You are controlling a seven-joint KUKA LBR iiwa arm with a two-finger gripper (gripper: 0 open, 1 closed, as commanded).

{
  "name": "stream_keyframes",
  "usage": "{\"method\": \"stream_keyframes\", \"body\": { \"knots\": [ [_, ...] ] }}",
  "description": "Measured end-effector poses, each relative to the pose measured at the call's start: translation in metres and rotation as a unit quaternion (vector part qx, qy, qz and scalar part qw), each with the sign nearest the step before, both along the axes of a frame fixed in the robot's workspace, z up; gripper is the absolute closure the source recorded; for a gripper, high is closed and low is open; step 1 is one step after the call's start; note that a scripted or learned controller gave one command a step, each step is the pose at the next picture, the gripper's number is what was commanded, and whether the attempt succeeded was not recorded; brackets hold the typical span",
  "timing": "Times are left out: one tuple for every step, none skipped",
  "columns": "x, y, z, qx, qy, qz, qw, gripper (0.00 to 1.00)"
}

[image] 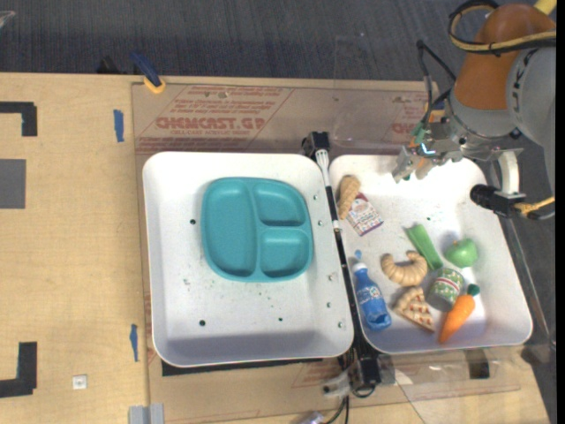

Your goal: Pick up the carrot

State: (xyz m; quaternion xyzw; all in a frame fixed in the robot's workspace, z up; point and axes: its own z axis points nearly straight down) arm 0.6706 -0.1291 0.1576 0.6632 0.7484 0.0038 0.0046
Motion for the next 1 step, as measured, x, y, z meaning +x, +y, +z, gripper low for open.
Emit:
{"method": "stream_keyframes", "body": {
  "knots": [
    [-0.0020,0.0917,0.0293,0.0001,0.002,0.091,0.9958,1.00]
  ]
}}
